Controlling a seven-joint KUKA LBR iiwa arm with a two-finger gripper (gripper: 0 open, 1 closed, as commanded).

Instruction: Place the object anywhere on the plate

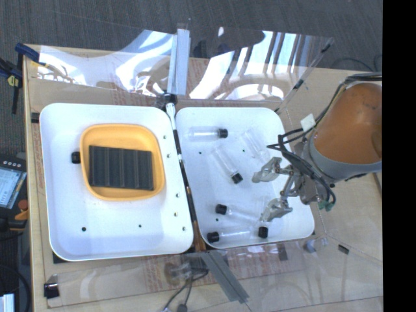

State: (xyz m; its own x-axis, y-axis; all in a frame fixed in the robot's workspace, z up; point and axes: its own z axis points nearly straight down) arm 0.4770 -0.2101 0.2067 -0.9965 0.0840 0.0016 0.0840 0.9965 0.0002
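The end effector hung with its fingers spread wide and nothing between them, over the right bin, where clear vials with black caps lay scattered. The yellow plate sat well apart in the left bin. A slippery, rolling vial could likely have escaped the closing fingers.
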